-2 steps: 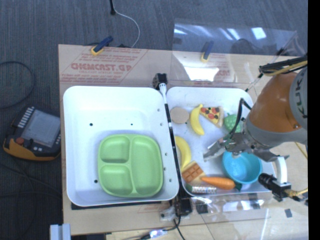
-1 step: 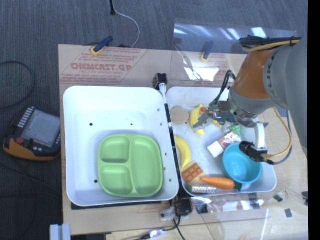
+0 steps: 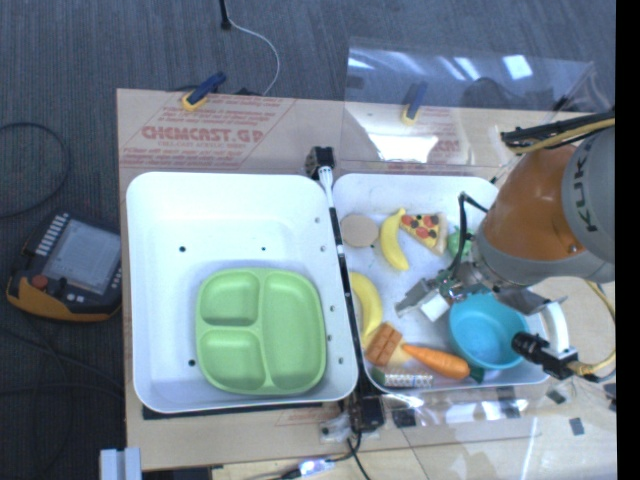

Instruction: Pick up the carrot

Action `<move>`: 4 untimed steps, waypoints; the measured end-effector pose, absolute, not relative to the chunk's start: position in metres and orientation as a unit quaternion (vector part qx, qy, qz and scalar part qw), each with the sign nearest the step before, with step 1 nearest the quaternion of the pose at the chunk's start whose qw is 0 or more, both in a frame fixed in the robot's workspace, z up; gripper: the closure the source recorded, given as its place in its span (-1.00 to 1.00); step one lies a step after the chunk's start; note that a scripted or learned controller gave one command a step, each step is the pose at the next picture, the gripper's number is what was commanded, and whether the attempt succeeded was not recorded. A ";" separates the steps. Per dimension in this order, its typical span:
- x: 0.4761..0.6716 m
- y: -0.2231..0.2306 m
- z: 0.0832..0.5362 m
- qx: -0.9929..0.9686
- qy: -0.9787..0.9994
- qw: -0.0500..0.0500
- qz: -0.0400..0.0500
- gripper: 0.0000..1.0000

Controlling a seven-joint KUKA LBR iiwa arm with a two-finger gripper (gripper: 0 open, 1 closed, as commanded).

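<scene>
The carrot (image 3: pixel 436 360) is orange and lies flat near the front wall of the right bin (image 3: pixel 415 180), pointing left to right. Its left end rests beside a brown food block (image 3: pixel 383 345) and its right end reaches the foot of a blue bowl (image 3: pixel 486 331). My gripper (image 3: pixel 432 296) hangs over the middle of the right bin, a short way behind the carrot and apart from it. Nothing of the carrot is inside the gripper. The grey arm with its orange band (image 3: pixel 528 218) covers the bin's right part.
In the right bin also lie two bananas (image 3: pixel 393 241) (image 3: pixel 366 304), a pizza slice (image 3: pixel 423 229), a tan disc (image 3: pixel 358 230) and a small green piece (image 3: pixel 456 243). The left bin (image 3: pixel 150 203) holds a green divided plate (image 3: pixel 262 329).
</scene>
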State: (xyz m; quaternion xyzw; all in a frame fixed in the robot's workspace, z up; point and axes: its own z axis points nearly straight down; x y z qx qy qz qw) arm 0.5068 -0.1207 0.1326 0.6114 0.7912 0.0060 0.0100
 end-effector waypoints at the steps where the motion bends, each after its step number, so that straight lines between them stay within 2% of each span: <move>1: 0.502 -0.128 0.110 0.538 0.842 0.031 0.006 -1.00; 2: 0.486 -0.101 0.158 0.603 0.798 0.000 -0.001 -1.00; 3: 0.490 -0.105 0.092 0.427 0.904 0.004 0.004 -1.00; 4: 0.494 -0.104 0.103 0.428 0.904 0.005 0.007 1.00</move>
